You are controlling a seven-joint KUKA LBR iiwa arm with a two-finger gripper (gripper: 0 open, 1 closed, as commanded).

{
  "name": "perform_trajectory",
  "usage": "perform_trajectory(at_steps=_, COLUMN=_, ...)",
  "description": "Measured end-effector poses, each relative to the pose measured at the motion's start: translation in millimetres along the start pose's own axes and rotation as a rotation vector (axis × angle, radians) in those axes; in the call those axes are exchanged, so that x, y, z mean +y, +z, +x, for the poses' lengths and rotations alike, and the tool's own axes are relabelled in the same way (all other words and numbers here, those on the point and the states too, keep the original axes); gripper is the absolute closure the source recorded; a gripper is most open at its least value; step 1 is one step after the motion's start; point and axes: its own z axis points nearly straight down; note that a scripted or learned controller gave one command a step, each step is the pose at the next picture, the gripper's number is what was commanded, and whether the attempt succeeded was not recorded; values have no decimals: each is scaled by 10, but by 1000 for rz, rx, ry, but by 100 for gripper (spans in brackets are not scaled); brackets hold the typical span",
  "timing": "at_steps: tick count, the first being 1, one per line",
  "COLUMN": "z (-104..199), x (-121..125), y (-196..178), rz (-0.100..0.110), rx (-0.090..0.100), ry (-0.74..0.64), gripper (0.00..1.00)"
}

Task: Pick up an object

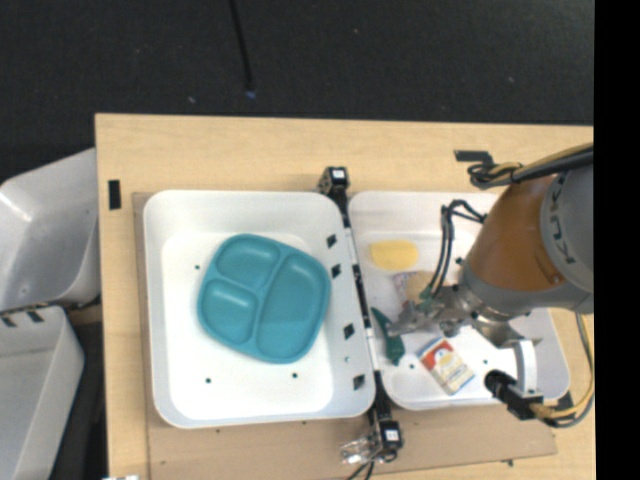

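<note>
My gripper (412, 316) hangs low over the left-middle of the right bin (420, 206), reaching in from the right under the orange-banded wrist (510, 243). A small green object (388, 338) lies just below and left of it, close to the bin's left wall. A red and white packet (447, 364) rests to its lower right. A yellow object (392, 255) sits further back in the same bin. A pale greyish item (409, 286) lies right behind the gripper, partly hidden by it. Whether the gripper touches anything is unclear.
The left bin (157, 268) holds a teal divided plate (265, 296) near its middle. A black-clipped divider (350, 288) separates the two bins. Cables (545, 403) trail off the arm at the right bin's lower right corner. The wooden bench (250, 148) surrounds both bins.
</note>
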Motion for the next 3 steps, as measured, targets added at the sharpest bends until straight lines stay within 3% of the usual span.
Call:
perform_trajectory(at_steps=1, z=-9, x=-1, y=150, rz=3, rx=0, ry=0, gripper=0)
perform_trajectory(at_steps=2, z=-21, x=7, y=37, rz=-1, rx=0, ry=8, gripper=100)
perform_trajectory(at_steps=3, z=-101, x=-29, y=-562, rz=-7, rx=-2, ry=5, gripper=100)
